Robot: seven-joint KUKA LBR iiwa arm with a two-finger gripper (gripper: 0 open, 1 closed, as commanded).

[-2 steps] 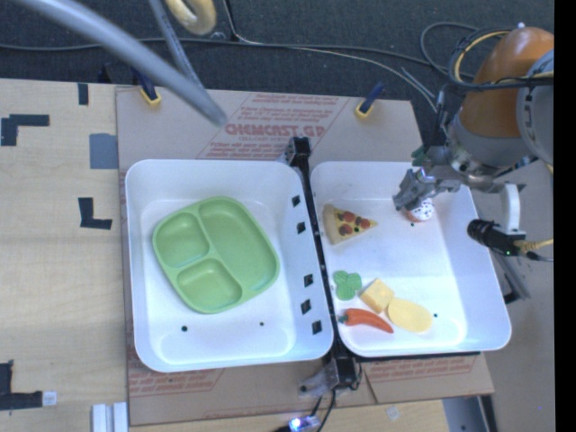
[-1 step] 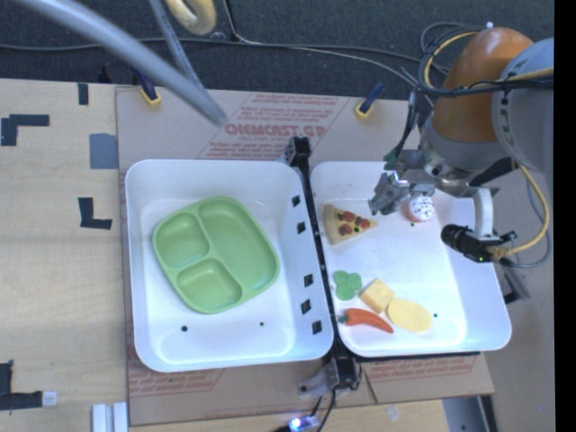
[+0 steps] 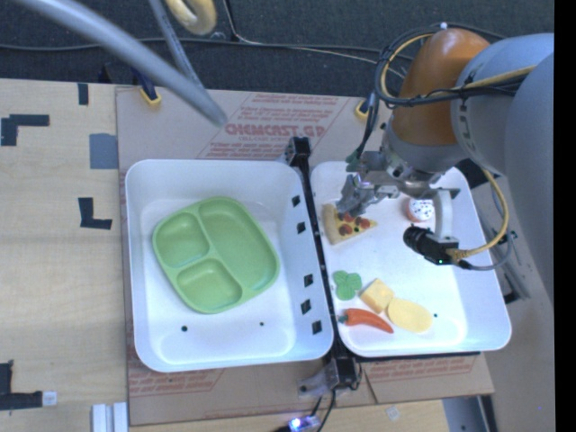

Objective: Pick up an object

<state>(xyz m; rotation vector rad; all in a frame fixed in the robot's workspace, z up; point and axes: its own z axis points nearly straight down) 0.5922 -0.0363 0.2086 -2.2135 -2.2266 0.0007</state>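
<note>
I saw the pincer low over the pizza slice at 11 o'clock in the right bin; grip state I couldn't tell. Green tray sat in the left bin.

Even, fairly bright overhead light washes the white bins (little glare); shadows are soft, and the whole frame is slightly blurred and grainy.

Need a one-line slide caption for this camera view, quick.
Pincer low over the pizza slice in the right bin; green tray in the left bin.
</note>
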